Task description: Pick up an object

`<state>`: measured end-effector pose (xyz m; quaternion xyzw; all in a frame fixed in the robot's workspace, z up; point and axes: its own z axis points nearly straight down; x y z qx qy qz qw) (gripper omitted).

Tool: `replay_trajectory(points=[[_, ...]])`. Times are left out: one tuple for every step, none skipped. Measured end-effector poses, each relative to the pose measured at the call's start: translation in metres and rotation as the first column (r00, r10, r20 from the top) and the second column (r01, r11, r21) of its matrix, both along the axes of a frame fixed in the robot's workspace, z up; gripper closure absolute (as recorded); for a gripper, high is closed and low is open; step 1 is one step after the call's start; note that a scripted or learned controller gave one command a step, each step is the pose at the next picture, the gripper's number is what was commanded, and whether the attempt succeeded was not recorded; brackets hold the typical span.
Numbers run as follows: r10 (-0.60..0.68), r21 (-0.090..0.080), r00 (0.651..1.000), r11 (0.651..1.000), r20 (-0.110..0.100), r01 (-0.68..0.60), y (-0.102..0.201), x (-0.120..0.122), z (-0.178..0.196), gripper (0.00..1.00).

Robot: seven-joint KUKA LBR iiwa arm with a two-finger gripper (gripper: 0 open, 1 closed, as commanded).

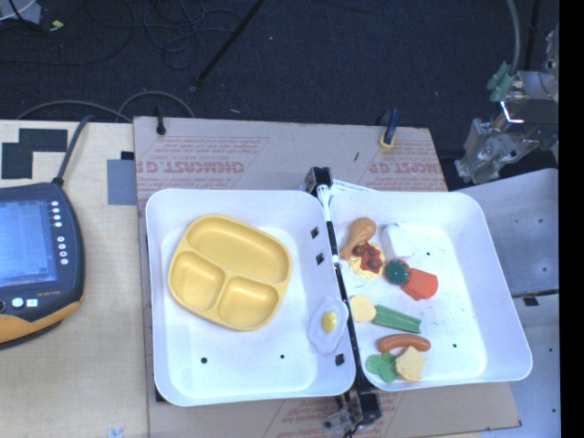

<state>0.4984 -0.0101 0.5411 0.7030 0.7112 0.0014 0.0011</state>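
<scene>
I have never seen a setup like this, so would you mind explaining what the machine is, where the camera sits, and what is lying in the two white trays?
One camera looks down at a slant on a bench. The metal parts at upper right belong to a robot arm that reaches in from that side; its gripper is hard to make out there. The left bin holds a yellow divided plate and a toy fried egg by the divider. The right bin holds toy food: a drumstick, a sausage, a green bean piece and others. A tablet-like controller lies at far left. Nothing is held.

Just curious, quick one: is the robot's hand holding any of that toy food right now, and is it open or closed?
Hand: up at the right edge, away from the bins, no toy food in it; open or closed cannot be told.
</scene>
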Motion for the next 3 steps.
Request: replay_trajectory(points=[[-0.005, -0.004, 1.0, 1.0, -0.018, 0.005, -0.004, 0.001, 0.002, 1.0], [-0.01, -0.002, 1.0, 1.0, -0.025, 0.01, 0.003, -0.023, -0.121, 1.0], [-0.006, -0.002, 1.0, 1.0, -0.025, 0.006, 0.072, -0.024, -0.251, 1.0]])
